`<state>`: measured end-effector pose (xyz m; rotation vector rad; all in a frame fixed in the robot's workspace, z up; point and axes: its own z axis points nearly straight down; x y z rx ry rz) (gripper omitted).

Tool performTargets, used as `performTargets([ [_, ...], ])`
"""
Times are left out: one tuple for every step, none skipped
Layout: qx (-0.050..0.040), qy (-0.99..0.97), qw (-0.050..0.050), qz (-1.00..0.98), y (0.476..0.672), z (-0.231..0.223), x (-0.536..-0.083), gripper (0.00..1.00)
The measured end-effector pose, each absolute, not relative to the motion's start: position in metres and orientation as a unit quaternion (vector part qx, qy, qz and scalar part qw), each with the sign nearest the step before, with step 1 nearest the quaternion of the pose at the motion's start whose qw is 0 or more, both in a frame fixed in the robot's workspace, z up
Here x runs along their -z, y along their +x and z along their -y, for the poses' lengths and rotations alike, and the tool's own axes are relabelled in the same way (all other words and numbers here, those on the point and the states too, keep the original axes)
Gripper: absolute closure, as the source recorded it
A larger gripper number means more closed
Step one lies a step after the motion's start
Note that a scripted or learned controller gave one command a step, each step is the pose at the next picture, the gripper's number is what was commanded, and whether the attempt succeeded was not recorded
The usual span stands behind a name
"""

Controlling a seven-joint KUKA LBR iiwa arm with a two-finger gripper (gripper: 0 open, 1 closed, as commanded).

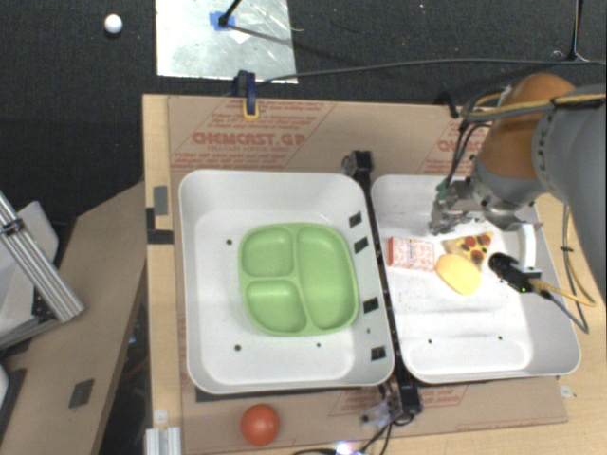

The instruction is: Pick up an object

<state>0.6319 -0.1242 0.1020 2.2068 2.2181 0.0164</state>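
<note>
While the gripper [446, 218] hangs over the right bin [474, 349], its opening cannot be judged. Nearby lie a red-and-white packet [411, 252], a yellow object [459, 274] and a pizza-slice toy [469, 245].

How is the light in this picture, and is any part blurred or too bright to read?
Camera view: lighting is even and soft; the white bins look bright but keep their edges; the foil sheet at the top shows glare; the gripper is slightly blurred, so its fingers are hard to read; the green tray is sharp.
</note>
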Motion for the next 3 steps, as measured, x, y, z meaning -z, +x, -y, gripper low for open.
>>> performTargets([
  [-0.0018, 0.706, 0.003, -0.708, 0.635, 0.131, -0.148, 1.00],
  [-0.0022, 0.706, 0.003, -0.708, 0.635, 0.135, -0.212, 1.00],
  [-0.0023, 0.705, 0.003, -0.709, 0.636, 0.135, -0.265, 1.00],
])
